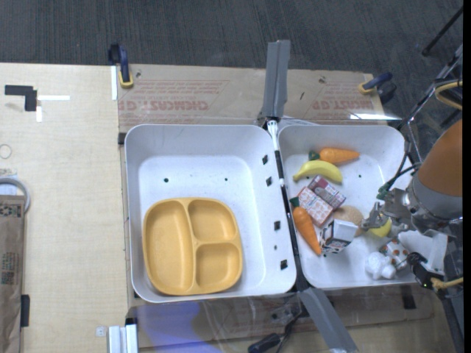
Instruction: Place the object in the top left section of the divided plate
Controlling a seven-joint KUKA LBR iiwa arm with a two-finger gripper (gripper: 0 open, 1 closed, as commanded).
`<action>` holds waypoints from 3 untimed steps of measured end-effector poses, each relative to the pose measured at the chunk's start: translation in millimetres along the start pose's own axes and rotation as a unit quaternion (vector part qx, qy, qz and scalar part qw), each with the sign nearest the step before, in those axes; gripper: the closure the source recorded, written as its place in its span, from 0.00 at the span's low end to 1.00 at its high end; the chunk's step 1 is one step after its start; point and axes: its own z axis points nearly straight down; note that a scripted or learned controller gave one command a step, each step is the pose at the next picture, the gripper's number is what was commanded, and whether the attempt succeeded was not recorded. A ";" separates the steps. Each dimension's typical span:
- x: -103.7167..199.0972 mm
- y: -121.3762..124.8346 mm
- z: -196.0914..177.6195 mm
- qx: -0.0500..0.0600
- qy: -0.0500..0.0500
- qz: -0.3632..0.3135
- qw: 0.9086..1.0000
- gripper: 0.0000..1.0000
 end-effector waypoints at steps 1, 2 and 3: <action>11.5 -23.4 0.5 0.001 -0.001 0.282 0.959 1.00; 48.3 -36.0 1.0 0.001 -0.001 0.393 0.919 1.00; 76.8 -45.9 1.5 0.001 -0.001 0.498 0.867 1.00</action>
